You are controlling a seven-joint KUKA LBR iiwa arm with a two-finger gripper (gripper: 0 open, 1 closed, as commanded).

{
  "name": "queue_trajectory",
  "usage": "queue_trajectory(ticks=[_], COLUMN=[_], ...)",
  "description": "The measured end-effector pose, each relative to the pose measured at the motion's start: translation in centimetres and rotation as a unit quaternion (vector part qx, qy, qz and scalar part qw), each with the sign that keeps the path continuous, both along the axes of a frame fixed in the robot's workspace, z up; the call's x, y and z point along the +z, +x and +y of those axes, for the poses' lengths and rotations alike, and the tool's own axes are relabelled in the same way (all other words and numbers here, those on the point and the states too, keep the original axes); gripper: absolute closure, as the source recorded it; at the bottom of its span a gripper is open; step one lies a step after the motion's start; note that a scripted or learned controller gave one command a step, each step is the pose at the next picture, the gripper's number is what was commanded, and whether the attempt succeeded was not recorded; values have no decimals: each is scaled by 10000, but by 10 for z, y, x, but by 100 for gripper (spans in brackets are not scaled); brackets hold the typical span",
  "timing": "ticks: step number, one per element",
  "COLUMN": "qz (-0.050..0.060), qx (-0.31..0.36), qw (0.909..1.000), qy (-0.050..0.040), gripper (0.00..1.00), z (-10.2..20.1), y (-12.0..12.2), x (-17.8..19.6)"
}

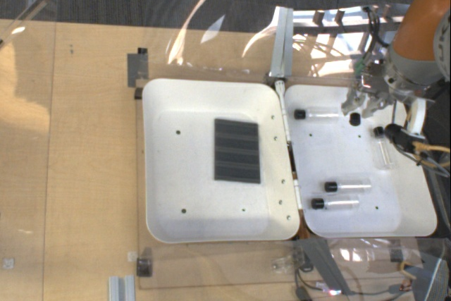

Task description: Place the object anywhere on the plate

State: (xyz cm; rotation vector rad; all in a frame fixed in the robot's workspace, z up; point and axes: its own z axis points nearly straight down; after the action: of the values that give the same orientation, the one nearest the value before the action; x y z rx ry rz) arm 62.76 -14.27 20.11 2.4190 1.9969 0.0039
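Two white bins sit side by side on the tabletop (70,151), and you should read the scene from them downward. The left bin (176,215) carries the dark ribbed plate (237,150) near its middle; the right bin (409,222) holds the clear vials with black caps. The arm (426,25) reaches in from the right over the right bin's far corner, and its hand (361,106) hangs low there, just beside one black cap (354,119).

Nothing can be seen between the hand's tips, so count the object as not yet taken. How far the hand is spread I cannot tell, since the wrist hardware hides it.

The vials lie like this: one (313,113) near the far left of the right bin, two (345,187) (335,204) close together near its front, and another (385,148) by the right side (its clear body is hard to trace).

For this step, you would do best to pick the vial nearest the hand, come down square across its body rather than the cap, and close only once it sits centred. Round tubes roll, so confirm the grip before you carry it over the wall between the bins towards the plate.
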Motion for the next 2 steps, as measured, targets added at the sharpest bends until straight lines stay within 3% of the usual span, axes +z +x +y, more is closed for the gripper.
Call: queue_trajectory(ticks=[1,2], qz=[7,-10], qx=[-122,-780], qw=[9999,9970], qy=[15,17], gripper=[100,100], z=[71,131], y=[31,42], x=[-16,43])
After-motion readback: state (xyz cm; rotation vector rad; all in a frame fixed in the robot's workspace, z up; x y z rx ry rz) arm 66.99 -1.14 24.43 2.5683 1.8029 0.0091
